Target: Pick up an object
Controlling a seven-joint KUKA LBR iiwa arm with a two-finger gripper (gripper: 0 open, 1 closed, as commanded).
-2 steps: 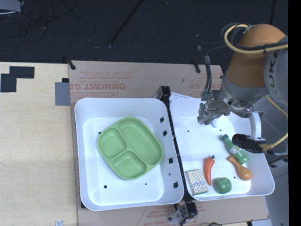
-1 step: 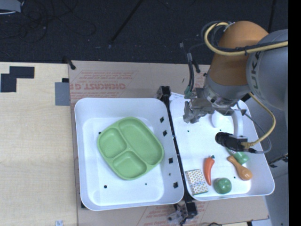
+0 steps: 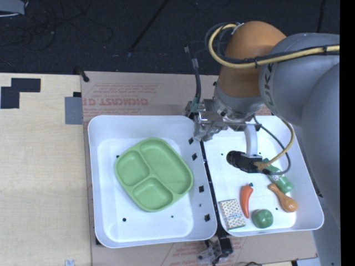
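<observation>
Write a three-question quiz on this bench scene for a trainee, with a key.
1. True or false: the green plate lies in the left bin.
2. Which lies nearest the chili in the right bin? A) the green ball B) the green plate C) the arm
3. Fill in: the plate has ___ compartments.

Key: 1 true; 2 A; 3 three.
</observation>
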